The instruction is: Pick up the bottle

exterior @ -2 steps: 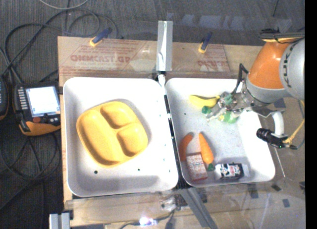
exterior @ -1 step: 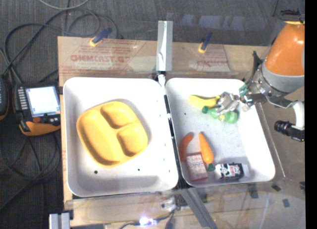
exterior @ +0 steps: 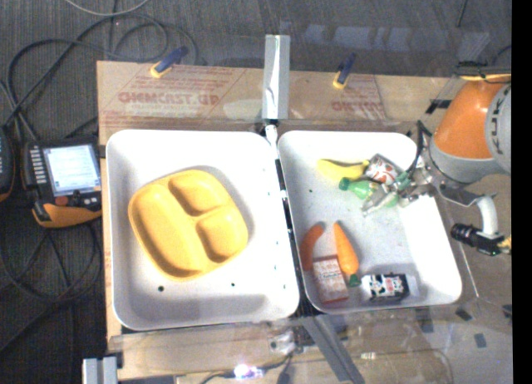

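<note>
The bottle point(exterior: 328, 273) lies flat near the front edge of the right bin point(exterior: 432, 278), beside a carrot point(exterior: 346, 251). The end effector point(exterior: 389, 194) is well apart from it, near the bin's back right corner. I cannot tell how its grip stands.

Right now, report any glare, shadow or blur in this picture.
Camera view: even light, soft shadow along the left bin's inner wall; mild sheen on the yellow tray; the gripper and green bottle look smeared and small; fingers unclear.
</note>
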You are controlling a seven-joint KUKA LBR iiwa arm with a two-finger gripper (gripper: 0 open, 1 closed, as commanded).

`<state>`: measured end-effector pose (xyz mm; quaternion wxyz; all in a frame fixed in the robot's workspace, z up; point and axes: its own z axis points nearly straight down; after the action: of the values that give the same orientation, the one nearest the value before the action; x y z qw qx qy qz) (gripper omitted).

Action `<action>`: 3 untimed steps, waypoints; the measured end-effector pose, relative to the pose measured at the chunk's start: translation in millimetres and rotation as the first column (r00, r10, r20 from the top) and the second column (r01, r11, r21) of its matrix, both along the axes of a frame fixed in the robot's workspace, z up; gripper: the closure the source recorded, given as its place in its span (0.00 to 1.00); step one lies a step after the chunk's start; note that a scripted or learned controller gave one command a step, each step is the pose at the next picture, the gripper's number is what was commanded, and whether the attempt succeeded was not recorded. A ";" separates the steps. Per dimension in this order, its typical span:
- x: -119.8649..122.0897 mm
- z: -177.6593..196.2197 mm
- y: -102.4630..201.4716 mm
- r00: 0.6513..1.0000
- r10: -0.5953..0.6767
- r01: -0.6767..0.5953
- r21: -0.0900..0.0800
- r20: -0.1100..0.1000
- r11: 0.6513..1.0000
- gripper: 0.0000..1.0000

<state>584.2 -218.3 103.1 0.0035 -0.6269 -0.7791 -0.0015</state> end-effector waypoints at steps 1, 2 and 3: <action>46.0 -11.7 3.6 1.000 0.002 -0.002 0.001 0.013 1.000 0.00; 55.0 -13.5 20.2 0.946 -0.324 0.324 -0.008 0.014 0.946 0.00; 54.5 -3.1 20.0 0.946 -0.323 0.323 -0.012 0.010 0.946 1.00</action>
<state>638.7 -198.3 100.1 -0.0042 -0.7460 -0.6659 0.0008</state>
